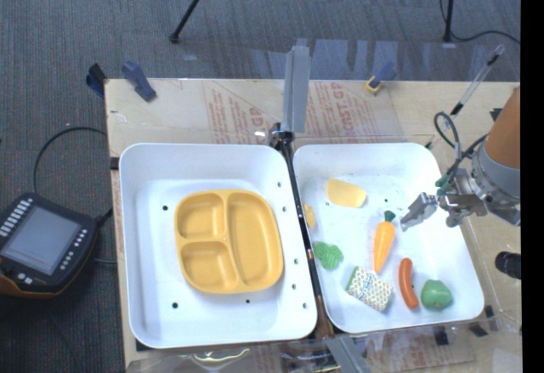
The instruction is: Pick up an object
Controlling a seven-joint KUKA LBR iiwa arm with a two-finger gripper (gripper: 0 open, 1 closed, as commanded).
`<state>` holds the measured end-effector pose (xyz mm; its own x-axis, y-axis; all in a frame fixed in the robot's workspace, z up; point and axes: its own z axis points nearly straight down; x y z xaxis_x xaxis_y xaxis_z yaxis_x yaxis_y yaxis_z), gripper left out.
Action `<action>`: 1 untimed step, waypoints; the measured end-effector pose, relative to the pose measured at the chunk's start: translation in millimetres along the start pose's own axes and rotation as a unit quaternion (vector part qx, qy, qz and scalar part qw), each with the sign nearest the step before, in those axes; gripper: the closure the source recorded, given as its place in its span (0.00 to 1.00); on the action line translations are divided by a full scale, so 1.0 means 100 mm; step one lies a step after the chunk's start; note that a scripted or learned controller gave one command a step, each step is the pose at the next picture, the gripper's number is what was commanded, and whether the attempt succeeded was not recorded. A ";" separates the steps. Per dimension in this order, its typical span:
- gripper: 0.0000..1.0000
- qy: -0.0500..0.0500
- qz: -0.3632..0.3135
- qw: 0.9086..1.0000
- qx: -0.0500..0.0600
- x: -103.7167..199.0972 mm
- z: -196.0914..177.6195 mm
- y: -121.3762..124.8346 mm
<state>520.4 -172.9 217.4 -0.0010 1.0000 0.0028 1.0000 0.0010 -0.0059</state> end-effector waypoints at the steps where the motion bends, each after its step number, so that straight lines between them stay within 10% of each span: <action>1: 0.00 0.000 -0.097 0.995 -0.001 -0.12 1.32 0.16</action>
<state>536.0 -184.4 85.3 -0.1948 0.9808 0.0036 0.9808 0.1948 -0.0036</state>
